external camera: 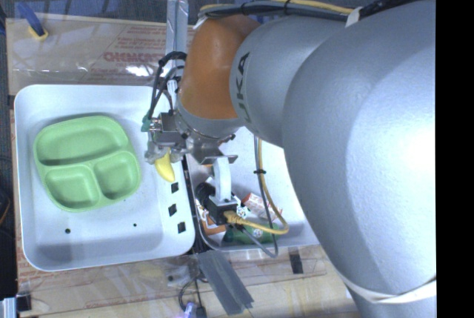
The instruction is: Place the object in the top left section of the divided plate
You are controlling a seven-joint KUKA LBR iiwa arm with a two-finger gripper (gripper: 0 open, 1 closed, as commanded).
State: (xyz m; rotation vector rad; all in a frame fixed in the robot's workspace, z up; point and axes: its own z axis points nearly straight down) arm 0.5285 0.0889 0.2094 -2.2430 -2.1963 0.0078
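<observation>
Beside the green divided plate (87,161), fingers (164,161) pinching a yellow object (164,170), over left bin (44,250).

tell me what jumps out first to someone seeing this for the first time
The huge grey robot arm with its orange band dominates the right and centre of the view, reaching over the seam between the two shallow white bins. Next comes the light green divided plastic plate, lying in the left white bin with all three sections bare. A small yellow object shows just below the end effector, near the left bin's right edge.
</observation>
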